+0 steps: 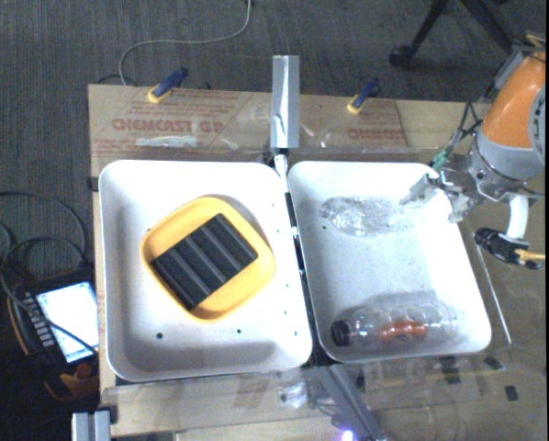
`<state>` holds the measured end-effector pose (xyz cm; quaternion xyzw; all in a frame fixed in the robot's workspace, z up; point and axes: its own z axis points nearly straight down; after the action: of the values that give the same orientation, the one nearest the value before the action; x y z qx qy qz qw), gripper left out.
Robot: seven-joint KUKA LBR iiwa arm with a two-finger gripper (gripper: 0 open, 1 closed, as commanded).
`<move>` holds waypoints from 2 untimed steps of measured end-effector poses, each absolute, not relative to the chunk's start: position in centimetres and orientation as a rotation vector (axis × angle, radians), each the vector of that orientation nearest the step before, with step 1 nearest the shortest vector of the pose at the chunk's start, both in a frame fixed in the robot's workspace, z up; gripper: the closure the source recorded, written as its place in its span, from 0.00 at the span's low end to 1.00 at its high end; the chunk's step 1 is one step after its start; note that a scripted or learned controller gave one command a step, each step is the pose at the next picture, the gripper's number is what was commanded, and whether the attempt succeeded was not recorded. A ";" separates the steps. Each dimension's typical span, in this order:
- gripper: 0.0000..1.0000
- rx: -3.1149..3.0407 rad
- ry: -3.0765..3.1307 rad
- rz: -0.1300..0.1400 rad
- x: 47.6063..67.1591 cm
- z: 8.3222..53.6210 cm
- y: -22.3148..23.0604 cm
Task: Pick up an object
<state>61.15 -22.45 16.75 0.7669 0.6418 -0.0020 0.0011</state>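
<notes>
My gripper [437, 184] sits at the far right corner of the right bin [394, 246], just over its rim, and from this angle I cannot tell how it is set, nor do I see anything in it. Closest to it, lying on the bin floor near that same corner, is a crumpled clear plastic wrapper [359, 215]; I judge it very light, floppy and slick, likely to crush or slide away unless pinched at a bunched fold. Further off, along the near wall of the same bin, a clear plastic bottle [394, 324] lies on its side with a dark cap toward the left and something orange inside. It looks light and fairly stiff but round and smooth, so I would take it across the middle of its body, square to its length, to keep it from rolling out. In the left bin [128, 200], well apart from the arm, rests a yellow tray-like piece with a black ribbed insert [207, 256], broad and rigid; its rim seems the only narrow hold.
</notes>
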 end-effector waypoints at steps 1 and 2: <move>0.00 2.290 2.140 0.002 61.8 9.4 -14.9; 0.00 2.317 2.122 -0.002 63.5 10.8 -14.8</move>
<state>63.54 -14.76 10.82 0.7375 0.6754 -0.0007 0.0002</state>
